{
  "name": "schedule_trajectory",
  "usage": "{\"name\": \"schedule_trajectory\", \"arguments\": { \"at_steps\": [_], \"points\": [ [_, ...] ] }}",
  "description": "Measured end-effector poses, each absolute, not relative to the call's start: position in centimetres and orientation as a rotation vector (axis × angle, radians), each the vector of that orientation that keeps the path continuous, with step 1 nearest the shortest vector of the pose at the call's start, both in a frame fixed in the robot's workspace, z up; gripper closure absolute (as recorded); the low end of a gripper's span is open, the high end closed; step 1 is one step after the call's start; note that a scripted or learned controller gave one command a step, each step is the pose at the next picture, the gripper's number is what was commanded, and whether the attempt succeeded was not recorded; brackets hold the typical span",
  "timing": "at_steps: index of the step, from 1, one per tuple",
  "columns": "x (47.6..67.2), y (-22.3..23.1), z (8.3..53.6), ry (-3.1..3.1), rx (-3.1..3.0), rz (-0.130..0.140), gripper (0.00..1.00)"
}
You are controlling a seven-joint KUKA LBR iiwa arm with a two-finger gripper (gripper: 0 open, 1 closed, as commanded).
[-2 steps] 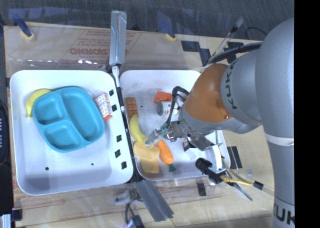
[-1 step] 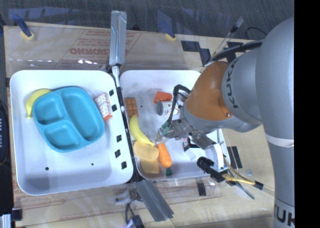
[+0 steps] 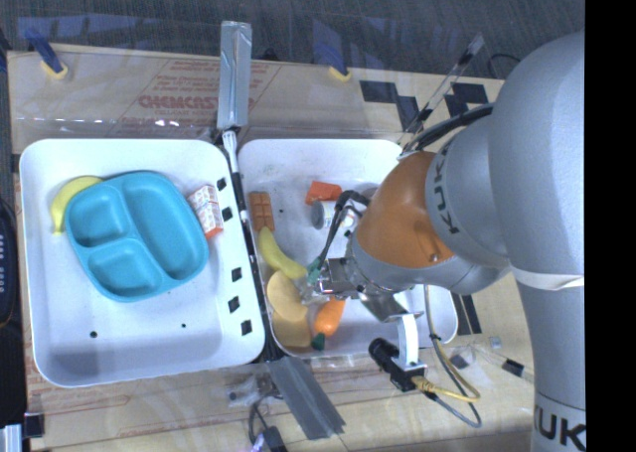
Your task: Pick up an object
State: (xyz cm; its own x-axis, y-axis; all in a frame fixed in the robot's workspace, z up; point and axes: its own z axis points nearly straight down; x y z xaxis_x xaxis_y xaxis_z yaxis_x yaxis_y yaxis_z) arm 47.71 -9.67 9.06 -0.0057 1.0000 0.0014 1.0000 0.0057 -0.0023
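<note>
We see the gripper (image 3: pixel 326 291) low in the right bin (image 3: pixel 298 157) over the carrot (image 3: pixel 329 317); jaw state unclear, nothing lifted yet.

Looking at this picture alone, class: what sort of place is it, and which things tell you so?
Most likely a robotics lab bench for grasping trials: a grey KUKA arm reaches over two white bins, which hold toy food, such as a banana and a carrot.

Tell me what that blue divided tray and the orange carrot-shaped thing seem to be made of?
The blue divided tray looks like moulded plastic: uniform colour, rounded compartment walls, a soft sheen. The orange carrot-shaped thing is probably a plastic toy: flat, even orange with a green tip, though it is too small to be sure.
</note>
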Motion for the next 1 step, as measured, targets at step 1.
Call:
{"name": "schedule_trajectory", "arguments": {
  "at_steps": [1],
  "points": [
    [47.64,-9.57,10.77,-1.968,-2.446,0.004,1.00]
  ]
}}
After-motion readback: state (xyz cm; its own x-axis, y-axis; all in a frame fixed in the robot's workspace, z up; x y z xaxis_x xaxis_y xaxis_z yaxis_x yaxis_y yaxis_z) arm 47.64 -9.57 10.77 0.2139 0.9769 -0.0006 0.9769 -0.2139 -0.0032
